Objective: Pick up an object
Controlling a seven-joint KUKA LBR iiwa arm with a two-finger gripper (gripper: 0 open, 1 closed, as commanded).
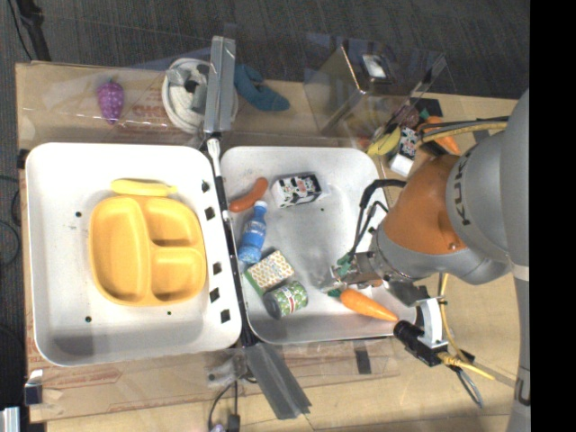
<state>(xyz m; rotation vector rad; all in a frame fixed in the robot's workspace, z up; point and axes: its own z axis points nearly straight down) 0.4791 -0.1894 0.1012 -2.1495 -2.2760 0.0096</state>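
Your arm [450, 214] is in from the right and low over the right bin [337, 165], with the gripper [346, 273] down near the bin's lower right corner. Whether it's open or closed, I honestly cannot tell from up here, the wrist hides too much. I see nothing held in it, so I'd call this the approach, with the pick not yet made.

Closest candidate is the carrot [367, 305], lying on the bin floor just beside the gripper, on the near side, pointing along the front wall. If that's your target, the next move looks like a small shift toward the front wall and a straight descent, closing across the carrot's narrow width. It sits close to the wall, so watch that the gripper doesn't catch the rim.

Other options are in the same bin. The green can [288, 299] lies on its side, touching or nearly touching the patterned box [269, 269]. Above them the blue bottle [253, 233] lies along the divider, then the sausage [247, 195], and the black-and-white carton [297, 189] sits on its own further back. The can, box and bottle are crowded together, so a grab there risks nudging a neighbour.

The left bin [49, 241] holds the yellow tray [148, 246] with a banana [142, 187] at its far edge, well apart from the gripper. The clutter on the tabletop [54, 93] beyond the bins is out of your way.
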